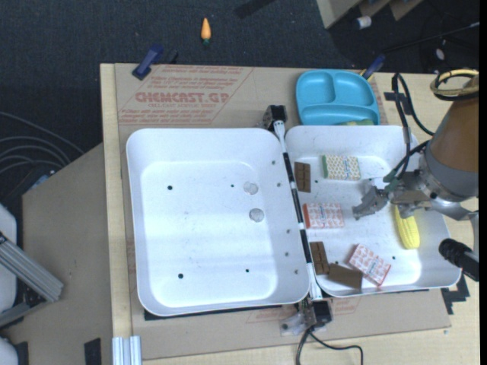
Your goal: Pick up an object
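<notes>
The right bin (396, 139) holds several objects. A brown block (302, 176) lies by its left wall, and a pale patterned packet (340, 167) sits beside that block. A red-and-white packet (324, 216) lies mid-left. A second brown block (318, 257), a dark brown piece (343, 277) and a pink packet (370, 265) lie near the front. A yellow corn cob (408, 228) rests at the right. My gripper (369, 202) hangs over the bin's middle, between the red-and-white packet and the corn, with nothing visibly in it.
The left bin (152, 158) holds two small round grey discs (253, 201). A blue divided tray (337, 97) stands behind the right bin. The arm (453, 154) covers the right bin's right side. A blue clip (147, 63) lies at the board's back left.
</notes>
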Tool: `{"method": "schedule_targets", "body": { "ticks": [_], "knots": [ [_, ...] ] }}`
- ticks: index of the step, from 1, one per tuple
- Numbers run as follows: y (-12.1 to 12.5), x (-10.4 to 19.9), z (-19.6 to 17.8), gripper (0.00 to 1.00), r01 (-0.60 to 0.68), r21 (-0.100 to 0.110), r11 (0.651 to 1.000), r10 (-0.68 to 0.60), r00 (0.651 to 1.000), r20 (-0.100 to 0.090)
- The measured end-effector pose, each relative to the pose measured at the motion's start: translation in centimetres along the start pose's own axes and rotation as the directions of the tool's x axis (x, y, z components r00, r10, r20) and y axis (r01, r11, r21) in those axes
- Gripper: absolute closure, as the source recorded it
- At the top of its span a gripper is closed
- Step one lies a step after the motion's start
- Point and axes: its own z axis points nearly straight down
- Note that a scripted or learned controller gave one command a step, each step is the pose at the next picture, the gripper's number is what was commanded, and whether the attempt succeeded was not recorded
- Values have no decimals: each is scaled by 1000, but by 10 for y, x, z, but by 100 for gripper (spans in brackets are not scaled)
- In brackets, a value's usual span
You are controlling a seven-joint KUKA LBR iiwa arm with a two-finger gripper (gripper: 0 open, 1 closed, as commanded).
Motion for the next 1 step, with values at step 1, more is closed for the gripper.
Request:
{"method": "schedule_targets", "body": {
  "ticks": [1],
  "knots": [
    [35, -68, 67, 0, -1, -2, 1000, 1, 1000, 2]
  ]
}}
